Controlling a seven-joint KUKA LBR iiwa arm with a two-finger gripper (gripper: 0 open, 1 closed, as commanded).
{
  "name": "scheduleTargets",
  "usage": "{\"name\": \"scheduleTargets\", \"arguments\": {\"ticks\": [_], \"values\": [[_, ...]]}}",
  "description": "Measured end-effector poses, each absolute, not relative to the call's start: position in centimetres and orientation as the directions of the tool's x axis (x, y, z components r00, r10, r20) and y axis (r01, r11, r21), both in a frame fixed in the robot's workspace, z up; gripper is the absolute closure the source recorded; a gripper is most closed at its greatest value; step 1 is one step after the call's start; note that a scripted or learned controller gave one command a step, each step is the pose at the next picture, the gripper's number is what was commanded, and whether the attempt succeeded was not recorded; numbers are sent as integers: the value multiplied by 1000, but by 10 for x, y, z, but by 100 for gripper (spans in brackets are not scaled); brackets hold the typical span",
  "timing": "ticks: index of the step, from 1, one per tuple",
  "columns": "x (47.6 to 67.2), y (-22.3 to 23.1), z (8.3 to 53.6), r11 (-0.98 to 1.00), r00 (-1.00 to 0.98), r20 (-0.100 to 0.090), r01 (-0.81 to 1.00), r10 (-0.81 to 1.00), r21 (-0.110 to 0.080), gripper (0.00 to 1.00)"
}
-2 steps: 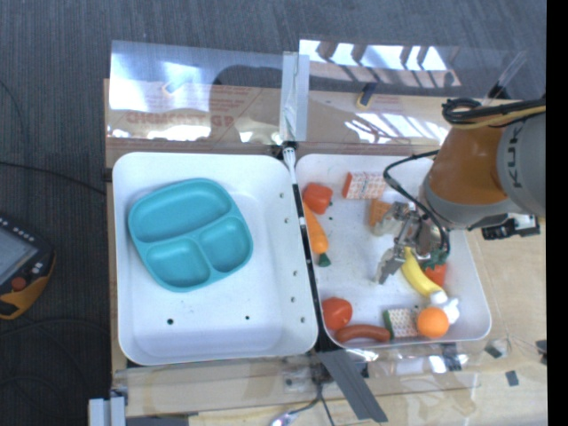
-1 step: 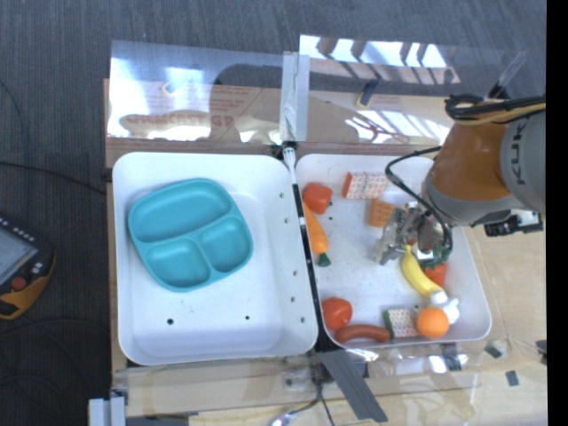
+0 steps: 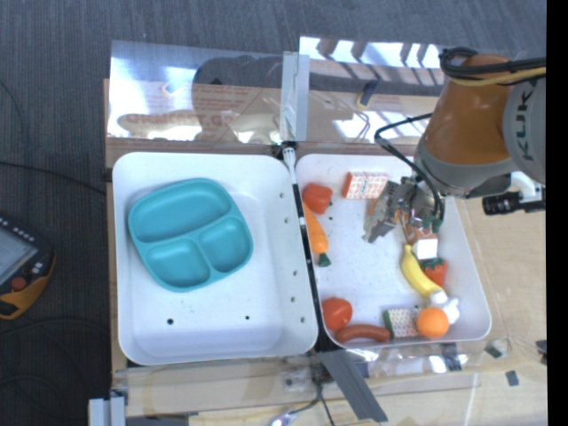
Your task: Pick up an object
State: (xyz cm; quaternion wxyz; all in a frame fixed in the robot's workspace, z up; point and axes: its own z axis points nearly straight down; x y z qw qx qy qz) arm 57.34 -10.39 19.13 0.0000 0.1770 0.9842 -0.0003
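Observation:
My gripper (image 3: 380, 227) hangs over the middle of the right bin (image 3: 355, 273), fingers pointing down and left, spread apart with nothing between them. Around it lie toy foods. A red piece (image 3: 317, 196) and a carrot (image 3: 317, 236) rest along the bin's left wall. A white and orange block (image 3: 366, 185) sits at the back. A banana (image 3: 419, 272) lies just right of the gripper. A tomato (image 3: 337, 310), a sausage (image 3: 361, 333), a small patterned block (image 3: 400, 320) and an orange (image 3: 433, 323) crowd the front edge.
The left bin (image 3: 160, 318) holds a teal divided plate (image 3: 189, 232). A metal divider post (image 3: 289, 96) stands at the back between the bins. The arm's orange band (image 3: 475, 109) looms over the right bin's back right corner.

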Motion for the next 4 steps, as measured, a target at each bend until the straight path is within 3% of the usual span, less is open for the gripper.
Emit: {"name": "scheduleTargets", "arguments": {"ticks": [1, 2, 3, 4], "values": [[652, -25, 215, 943, -943, 2, 333, 333, 0, 100], [577, -5, 241, 859, -859, 2, 512, 512, -2, 100], [577, -6, 241, 859, -859, 2, 513, 513, -3, 0], [580, -57, 181, 909, -909, 3, 417, 417, -3, 0]]}}
